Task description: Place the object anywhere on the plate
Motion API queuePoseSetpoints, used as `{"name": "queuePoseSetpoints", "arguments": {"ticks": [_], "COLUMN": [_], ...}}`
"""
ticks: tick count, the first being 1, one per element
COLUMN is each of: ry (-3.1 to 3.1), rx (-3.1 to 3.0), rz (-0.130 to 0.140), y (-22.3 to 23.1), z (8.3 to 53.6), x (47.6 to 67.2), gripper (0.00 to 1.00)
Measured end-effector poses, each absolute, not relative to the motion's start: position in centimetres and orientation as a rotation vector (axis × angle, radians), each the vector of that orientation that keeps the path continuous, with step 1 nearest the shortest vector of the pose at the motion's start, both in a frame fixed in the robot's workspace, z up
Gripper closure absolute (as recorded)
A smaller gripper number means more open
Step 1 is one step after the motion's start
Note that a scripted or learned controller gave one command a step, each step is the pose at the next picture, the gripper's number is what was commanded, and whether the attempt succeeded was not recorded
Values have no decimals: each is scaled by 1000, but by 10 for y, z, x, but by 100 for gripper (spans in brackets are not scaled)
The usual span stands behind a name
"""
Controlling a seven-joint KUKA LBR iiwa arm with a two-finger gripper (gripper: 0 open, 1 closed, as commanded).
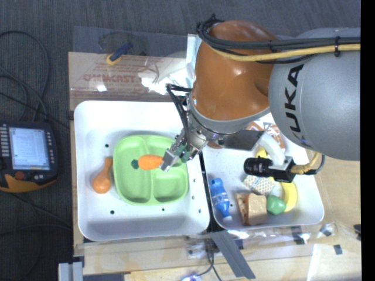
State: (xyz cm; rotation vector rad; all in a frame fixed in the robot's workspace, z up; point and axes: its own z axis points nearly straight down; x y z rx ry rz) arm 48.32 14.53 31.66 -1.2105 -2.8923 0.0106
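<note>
Camera view, from above at a slant: my gripper hangs over the green plate in the left bin, its fingertips at the right end of the carrot. The carrot lies on the plate's upper compartment, touching or just beside my fingers; whether they are spread or closed on it I cannot tell. An orange pear-shaped toy lies left of the plate. The right bin holds a blue bottle, a banana and other items.

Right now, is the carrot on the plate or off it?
On it: the carrot lies inside the green plate, beside the gripper.
</note>
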Motion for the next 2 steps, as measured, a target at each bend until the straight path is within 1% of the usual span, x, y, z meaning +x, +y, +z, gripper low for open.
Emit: {"name": "queuePoseSetpoints", "arguments": {"ticks": [1, 2], "ry": [-2896, -3099], "rx": [-1213, -537], "rz": [4, 1], "y": [145, 117], "z": [319, 388], "x": [484, 512], "gripper": [0, 0]}}
